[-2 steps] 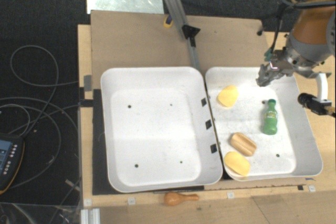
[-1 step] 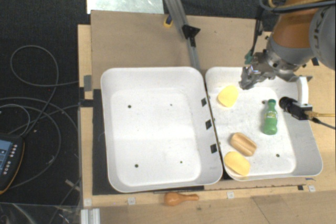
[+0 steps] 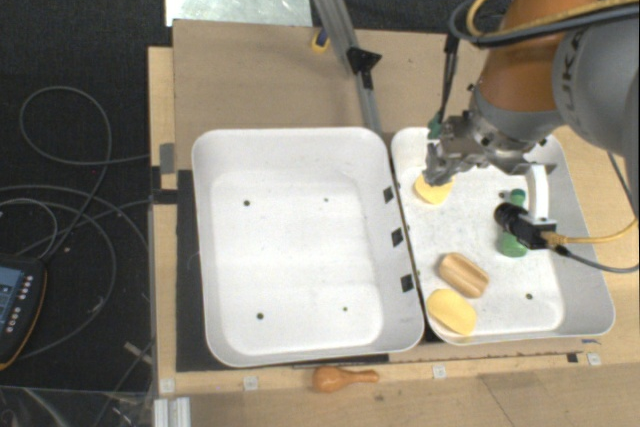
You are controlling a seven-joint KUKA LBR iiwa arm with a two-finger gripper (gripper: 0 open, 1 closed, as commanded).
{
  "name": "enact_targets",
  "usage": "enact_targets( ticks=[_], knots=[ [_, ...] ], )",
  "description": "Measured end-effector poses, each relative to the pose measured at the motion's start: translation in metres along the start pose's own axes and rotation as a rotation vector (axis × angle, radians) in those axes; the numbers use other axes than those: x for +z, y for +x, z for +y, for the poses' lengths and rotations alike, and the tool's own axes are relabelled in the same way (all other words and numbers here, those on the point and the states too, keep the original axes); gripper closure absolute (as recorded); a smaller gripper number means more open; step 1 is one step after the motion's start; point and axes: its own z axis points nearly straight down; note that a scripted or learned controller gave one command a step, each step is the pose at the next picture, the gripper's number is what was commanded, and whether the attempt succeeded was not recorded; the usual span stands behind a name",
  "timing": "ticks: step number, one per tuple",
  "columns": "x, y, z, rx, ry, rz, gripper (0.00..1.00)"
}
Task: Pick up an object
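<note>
While the pincer (image 3: 438, 172) hangs directly over the small yellow piece (image 3: 433, 192), perhaps touching it, I cannot tell whether it stands wide or narrow. A good grasp likely needs it centred on the piece and low to the right bin (image 3: 560, 310) floor before closing.
</note>
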Motion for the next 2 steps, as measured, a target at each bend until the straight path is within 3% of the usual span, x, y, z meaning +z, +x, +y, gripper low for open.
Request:
enact_targets(
  ticks=[2],
  knots=[
    [0.011, 0.107, -0.03, 0.0, 0.0, 0.0, 1.0]
  ],
)
